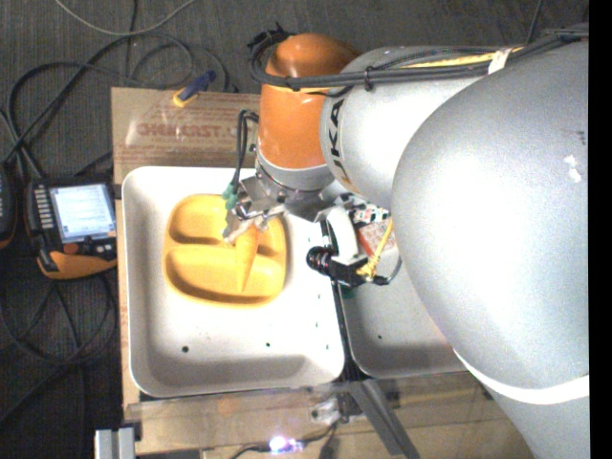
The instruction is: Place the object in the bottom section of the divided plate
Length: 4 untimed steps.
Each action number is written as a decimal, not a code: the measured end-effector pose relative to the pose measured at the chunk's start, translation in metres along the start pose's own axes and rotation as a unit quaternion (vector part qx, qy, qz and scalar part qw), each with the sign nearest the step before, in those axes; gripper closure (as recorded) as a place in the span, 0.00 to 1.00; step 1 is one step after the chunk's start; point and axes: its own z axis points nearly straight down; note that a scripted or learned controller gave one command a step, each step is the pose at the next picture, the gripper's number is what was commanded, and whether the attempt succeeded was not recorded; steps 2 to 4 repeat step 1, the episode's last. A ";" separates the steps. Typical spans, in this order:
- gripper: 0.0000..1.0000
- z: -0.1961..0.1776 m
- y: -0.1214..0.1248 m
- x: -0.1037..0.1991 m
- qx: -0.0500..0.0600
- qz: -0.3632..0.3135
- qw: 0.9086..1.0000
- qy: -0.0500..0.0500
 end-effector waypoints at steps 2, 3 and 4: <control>0.00 0.000 0.000 0.000 0.000 0.000 1.000 0.000; 0.00 0.000 0.000 0.000 0.000 0.000 1.000 0.000; 0.00 0.000 0.000 0.000 0.000 0.000 1.000 0.000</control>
